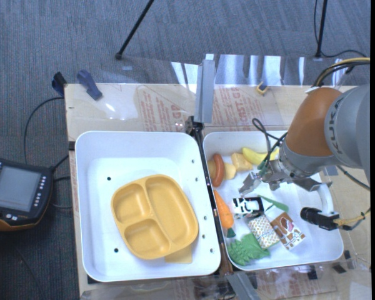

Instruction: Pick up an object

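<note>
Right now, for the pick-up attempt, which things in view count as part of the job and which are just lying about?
Part of the job:
- gripper, low over the right bin
- toy carrot
- hot dog
- banana
- green leafy toy
- two small snack packets

Just lying about:
- yellow divided plate in the left bin
- teach pendant on the floor

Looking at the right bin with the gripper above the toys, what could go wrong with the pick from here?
1. The toys in the right bin lie crowded: the carrot, the green leafy toy and the small patterned packets touch or nearly touch, so the gripper might catch two things or push one aside.
2. The carrot lies against the bin's left wall, which may block a finger.
</note>
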Controlling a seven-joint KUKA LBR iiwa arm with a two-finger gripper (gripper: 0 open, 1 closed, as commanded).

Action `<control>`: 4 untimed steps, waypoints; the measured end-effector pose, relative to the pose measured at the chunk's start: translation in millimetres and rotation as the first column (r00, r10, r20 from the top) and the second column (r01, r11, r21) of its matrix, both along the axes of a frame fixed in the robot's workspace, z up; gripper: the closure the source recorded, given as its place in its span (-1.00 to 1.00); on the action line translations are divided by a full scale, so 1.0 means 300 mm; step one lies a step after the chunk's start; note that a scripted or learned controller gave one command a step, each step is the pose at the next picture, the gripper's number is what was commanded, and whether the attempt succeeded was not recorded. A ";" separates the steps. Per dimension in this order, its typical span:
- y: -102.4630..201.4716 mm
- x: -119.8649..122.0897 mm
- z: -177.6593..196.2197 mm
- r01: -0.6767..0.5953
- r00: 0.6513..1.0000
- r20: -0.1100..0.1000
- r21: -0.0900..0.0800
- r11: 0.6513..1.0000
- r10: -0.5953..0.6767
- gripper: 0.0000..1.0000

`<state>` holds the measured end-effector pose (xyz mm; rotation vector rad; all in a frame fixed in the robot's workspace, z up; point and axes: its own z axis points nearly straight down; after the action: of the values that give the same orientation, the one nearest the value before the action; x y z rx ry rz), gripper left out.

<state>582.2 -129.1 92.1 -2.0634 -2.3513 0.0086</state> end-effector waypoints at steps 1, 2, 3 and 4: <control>-0.047 -0.205 -0.010 -0.079 0.997 0.007 -0.002 0.997 0.079 -1.00; -0.002 -0.197 -0.021 0.036 0.999 0.008 -0.002 0.999 -0.036 -1.00; -0.216 -0.163 -0.023 0.088 0.996 0.006 -0.003 0.996 -0.088 -1.00; -0.214 -0.162 -0.024 0.088 0.996 0.006 -0.003 0.996 -0.088 -1.00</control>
<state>533.5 -193.4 84.9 -2.1688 -2.2631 0.0047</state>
